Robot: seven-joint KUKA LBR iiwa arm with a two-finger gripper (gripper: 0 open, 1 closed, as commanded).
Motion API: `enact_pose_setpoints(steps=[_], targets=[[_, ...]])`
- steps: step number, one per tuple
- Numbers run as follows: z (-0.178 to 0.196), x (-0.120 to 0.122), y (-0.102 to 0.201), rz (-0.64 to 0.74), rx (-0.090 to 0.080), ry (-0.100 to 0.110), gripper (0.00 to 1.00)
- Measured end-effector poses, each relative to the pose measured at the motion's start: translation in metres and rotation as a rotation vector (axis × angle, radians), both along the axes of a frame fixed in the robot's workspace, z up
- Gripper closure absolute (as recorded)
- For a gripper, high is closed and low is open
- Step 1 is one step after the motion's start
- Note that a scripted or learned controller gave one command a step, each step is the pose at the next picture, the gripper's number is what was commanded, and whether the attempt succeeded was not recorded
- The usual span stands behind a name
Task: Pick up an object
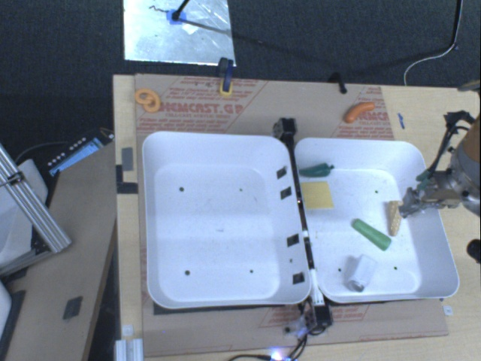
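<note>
In the camera view, the claw is hovering over the right edge of the right bin, just beside a corn cob; whether it is open or closed I cannot tell. A green cucumber-like piece is lying left of the cob, a yellow square and green pepper farther left, a grey can near. The left bin is sitting beside it on the surface.
</note>
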State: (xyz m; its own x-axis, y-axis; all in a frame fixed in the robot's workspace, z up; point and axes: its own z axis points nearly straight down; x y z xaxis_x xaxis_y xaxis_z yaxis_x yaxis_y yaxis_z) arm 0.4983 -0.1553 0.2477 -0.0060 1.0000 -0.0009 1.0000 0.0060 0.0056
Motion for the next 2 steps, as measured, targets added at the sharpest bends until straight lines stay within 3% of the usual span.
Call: enact_pose_setpoints(steps=[1,2], targets=[[-0.009,-0.011,0.074,0.005,0.004,0.006,1.00],[0.147,-0.009,0.136,0.007,0.004,-0.016,1.00]])
